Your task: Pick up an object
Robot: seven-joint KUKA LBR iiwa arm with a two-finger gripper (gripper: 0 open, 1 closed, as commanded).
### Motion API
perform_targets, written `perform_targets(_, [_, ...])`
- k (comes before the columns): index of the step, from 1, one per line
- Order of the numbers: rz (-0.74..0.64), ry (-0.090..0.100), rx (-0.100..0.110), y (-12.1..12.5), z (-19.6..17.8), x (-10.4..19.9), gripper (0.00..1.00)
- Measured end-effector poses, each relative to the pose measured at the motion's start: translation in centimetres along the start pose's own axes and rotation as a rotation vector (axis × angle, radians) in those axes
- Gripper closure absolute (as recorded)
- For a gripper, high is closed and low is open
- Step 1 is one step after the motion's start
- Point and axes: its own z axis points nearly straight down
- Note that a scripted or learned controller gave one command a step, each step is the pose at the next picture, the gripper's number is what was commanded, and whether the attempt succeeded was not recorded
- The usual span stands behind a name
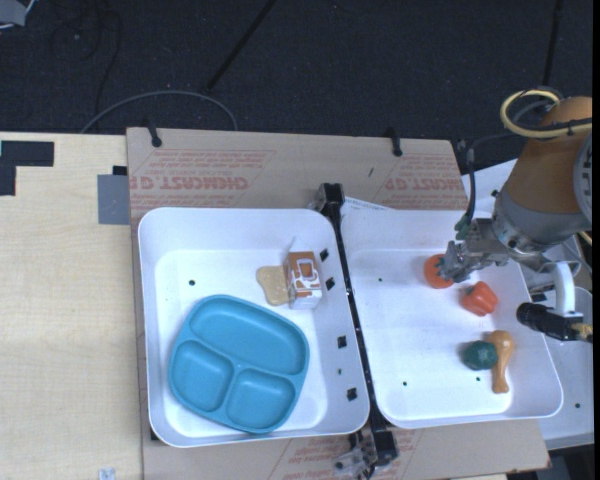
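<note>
The gripper is hovering low over the red-orange round object in the right bin, grip state unclear, nothing lifted yet

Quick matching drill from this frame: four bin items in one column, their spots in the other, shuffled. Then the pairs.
Things:
1. blue divided plate
2. small printed box
3. orange block
4. wooden-handled tool with green head

Places:
A. right bin, just below and right of the claw
B. left bin, front half
C. right bin, nearest the front wall
D. left bin, near the divider, behind the plate

Pairs: 1-B, 2-D, 3-A, 4-C
</note>
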Motion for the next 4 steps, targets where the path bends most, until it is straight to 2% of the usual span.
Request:
perform_targets(2, [-0.002, 0.0, 0.001, -1.1, -10.3, 1.6, 1.0])
perform_targets(3, [-0.004, 0.002, 0.004, -1.5, -9.6, 5.8, 1.0])
perform_targets(4, [-0.004, 0.002, 0.006, -2.8, -7.9, 11.5, 1.0])
